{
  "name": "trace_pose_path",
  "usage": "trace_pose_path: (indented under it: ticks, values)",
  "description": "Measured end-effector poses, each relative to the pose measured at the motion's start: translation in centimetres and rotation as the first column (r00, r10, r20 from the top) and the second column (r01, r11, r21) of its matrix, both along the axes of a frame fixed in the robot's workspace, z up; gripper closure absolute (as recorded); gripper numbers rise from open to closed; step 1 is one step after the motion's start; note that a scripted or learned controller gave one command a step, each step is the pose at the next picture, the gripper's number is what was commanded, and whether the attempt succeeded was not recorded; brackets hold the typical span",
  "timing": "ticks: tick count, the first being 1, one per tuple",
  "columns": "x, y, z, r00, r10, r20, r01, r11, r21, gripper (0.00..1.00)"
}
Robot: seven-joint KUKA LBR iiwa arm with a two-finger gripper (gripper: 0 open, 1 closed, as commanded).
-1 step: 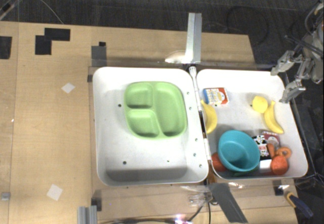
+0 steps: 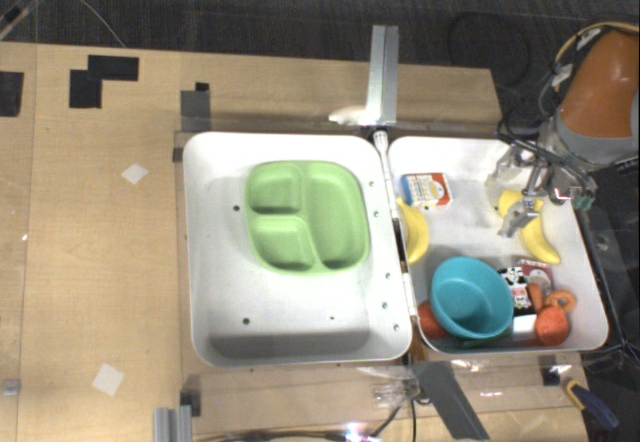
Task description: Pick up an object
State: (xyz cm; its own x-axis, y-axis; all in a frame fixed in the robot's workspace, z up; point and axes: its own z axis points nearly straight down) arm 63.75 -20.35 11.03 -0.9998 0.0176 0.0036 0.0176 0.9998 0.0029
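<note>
Camera view
Tool (image 2: 527,198): at 2 o'clock in the right bin (image 2: 470,175), low over a yellow banana (image 2: 536,233); whether the prongs are apart or together cannot be told
Right bin, 6 o'clock: teal bowl (image 2: 470,297)
Left bin (image 2: 220,260): green divided tray (image 2: 305,215) at centre
Desk (image 2: 90,260): light wood

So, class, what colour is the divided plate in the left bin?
Light green divided plate, seen in the camera view.
</note>
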Motion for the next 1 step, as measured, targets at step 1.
trace_pose_path:
  ticks: [1]
  values:
    - [-1.33, -0.05, -2.20, 0.996, -0.088, 0.015, 0.088, 0.996, -0.004, 0.00]
